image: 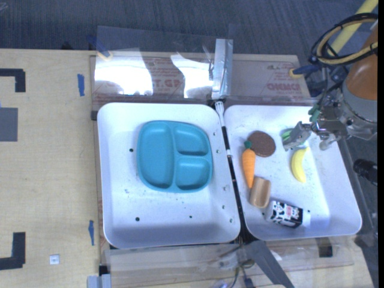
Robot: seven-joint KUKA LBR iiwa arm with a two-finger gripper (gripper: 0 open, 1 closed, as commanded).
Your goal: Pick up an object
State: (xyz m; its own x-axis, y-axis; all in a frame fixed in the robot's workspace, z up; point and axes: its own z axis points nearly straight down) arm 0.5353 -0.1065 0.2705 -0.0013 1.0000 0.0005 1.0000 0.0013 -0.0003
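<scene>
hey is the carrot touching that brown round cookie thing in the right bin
Touching. The camera view shows the carrot with its green top pressed against the lower left edge of the brown cookie, with no white bin floor visible between them.

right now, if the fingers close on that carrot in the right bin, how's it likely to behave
The carrot looks like a rigid toy, so it probably won't flex. Its tapered, rounded body may roll or slide out of a grip, more so near the narrow tip. It lies close to the brown disc and the tan block, which a push would likely nudge.
</scene>
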